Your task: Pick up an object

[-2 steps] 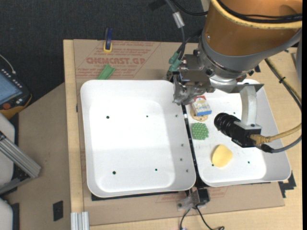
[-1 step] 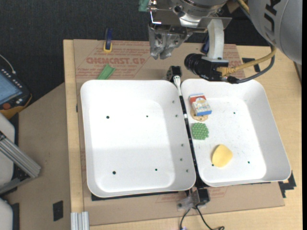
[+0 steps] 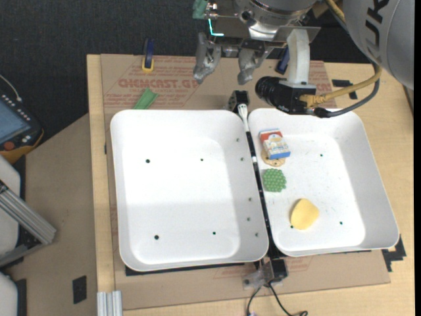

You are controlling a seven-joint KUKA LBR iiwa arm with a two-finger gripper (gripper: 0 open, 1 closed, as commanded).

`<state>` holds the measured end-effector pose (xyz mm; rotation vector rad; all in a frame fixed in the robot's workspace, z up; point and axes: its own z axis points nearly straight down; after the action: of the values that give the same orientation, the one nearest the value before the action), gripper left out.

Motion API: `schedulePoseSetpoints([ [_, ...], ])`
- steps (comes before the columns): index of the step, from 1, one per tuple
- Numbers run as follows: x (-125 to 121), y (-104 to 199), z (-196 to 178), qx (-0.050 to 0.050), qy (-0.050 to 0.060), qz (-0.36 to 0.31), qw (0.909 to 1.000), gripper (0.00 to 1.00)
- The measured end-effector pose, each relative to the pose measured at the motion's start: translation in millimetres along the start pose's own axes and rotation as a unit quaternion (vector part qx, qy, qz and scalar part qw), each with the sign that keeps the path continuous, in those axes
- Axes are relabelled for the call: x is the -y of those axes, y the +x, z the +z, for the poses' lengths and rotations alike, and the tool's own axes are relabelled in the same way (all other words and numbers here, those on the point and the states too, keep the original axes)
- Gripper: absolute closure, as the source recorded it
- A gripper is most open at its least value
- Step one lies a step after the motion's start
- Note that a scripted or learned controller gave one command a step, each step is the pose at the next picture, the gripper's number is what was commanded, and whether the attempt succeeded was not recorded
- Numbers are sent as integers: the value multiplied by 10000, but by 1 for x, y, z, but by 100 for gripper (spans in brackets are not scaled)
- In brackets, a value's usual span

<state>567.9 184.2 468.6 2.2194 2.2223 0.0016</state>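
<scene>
My gripper hangs high above the far edge of the bins, over the cardboard, with its two metal fingers spread apart and nothing between them. In the right bin lie three things along its left side: a small box with red, white and blue print, a round green bumpy piece below it, and a yellow lump nearer the front. All three sit well below and to the right of the gripper.
The left bin stands beside the right one, their rims meeting in the middle. A green strip and a blue-and-yellow clamp lie on the cardboard behind the left bin. A black cable unit hangs by the arm.
</scene>
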Motion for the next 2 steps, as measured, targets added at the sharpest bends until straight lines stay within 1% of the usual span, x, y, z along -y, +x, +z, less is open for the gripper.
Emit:
schedulePoseSetpoints([
  [1,0,1,-11,-3,-23,-5,10000,100],
  [2,-52,42,66,13,51,-9,10000,100],
])
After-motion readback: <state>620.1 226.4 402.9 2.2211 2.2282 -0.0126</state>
